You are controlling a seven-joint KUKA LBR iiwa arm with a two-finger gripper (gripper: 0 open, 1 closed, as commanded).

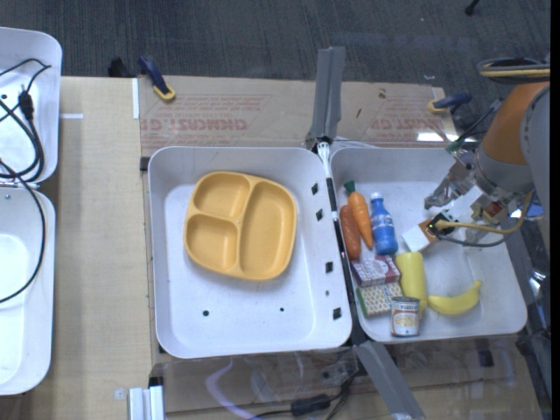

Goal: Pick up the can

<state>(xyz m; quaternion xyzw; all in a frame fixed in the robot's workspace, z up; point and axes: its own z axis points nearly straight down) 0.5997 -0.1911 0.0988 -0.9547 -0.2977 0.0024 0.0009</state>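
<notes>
Grey metal with an orange band, the arm reaches in from the right, and its gripper [442, 213] hangs over the upper middle of the right bin [499, 318]. Wires and brackets crowd the tool end, so I cannot tell whether it is open or closed; nothing shows held in it. It sits above bare bin floor, just right of the blue bottle [382, 224].

Nearest the tool are that bottle and the two carrots [354, 224] lying lengthwise beside it, along the bin's left wall. Below them lie a small pink packet [374, 269] and a checked box [378, 298]. A yellow bottle-like item [411, 276] stands just right of these, and a banana [455, 300] curves along the floor further right.

The can [405, 316] stands upright at the near edge of the right bin, just below the yellow item and touching or nearly touching the checked box. It is well apart from the gripper.

Across the divider, the left bin [175, 322] holds a yellow divided plate [241, 226].

As I judge it, the task has barely begun: the can rests untouched, and the approach, descent, grasp and lift all remain.
</notes>
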